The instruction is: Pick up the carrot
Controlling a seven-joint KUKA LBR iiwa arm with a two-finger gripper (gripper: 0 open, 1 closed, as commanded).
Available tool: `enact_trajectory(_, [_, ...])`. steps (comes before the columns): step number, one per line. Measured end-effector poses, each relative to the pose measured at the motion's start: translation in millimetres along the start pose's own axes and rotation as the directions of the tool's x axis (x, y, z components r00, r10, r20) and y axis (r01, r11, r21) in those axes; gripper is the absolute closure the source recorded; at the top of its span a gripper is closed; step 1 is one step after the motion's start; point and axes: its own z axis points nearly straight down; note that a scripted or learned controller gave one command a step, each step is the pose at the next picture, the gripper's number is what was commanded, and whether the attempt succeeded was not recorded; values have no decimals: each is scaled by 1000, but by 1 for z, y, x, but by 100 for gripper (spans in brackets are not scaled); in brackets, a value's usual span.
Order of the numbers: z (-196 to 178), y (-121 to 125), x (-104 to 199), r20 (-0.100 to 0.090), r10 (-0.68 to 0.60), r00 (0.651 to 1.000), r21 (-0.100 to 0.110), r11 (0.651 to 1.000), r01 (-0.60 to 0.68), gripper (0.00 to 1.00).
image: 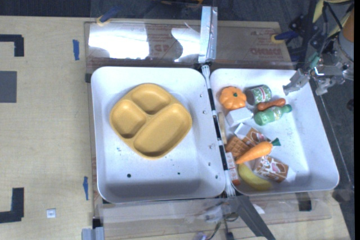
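Carrot (256,150) lying in the right bin (315,137) among other toy food; gripper (306,78) over the bin's far right edge, jaws' state indiscernible.

- My tool (308,77) hangs over the right bin's (315,137) far right rim.
- The carrot (256,152) lies there among toy food, just above a banana (254,179).
- The left bin (112,171) holds a yellow divided plate (150,120).
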Motion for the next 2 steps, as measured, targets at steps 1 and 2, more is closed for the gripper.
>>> enact_trajectory(1, [124, -64, 29, 10, 2, 1000, -31, 1000, -2, 0])
enact_trajectory(2, [133, -82, 58, 16, 105, 994, -55, 993, -104, 0])
